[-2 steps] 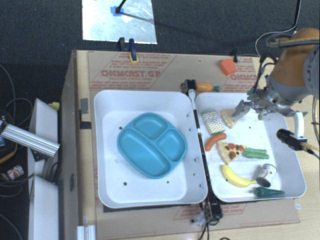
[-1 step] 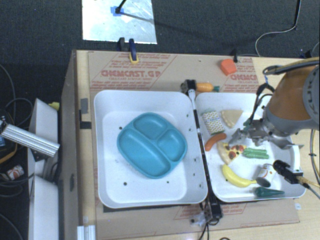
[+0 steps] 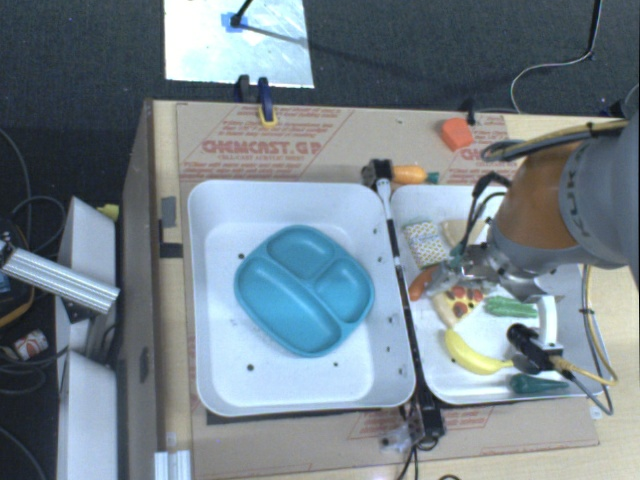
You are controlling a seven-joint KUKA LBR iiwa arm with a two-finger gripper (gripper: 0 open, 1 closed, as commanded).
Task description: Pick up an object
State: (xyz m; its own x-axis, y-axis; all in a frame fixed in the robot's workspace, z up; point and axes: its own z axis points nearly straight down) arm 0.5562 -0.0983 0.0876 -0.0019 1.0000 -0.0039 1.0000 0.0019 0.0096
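Camera view: grey arm's two-finger gripper (image 3: 462,268) hangs low over the right white bin (image 3: 436,386) (its grasp cannot be told), just above a pizza-slice toy (image 3: 458,306); a yellow plastic banana (image 3: 474,356) lies nearer that bin's front edge.

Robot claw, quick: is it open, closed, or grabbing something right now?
Gripper: cannot be told. It sits low in the right bin, above the toy food near the pizza slice, hidden under the wrist.
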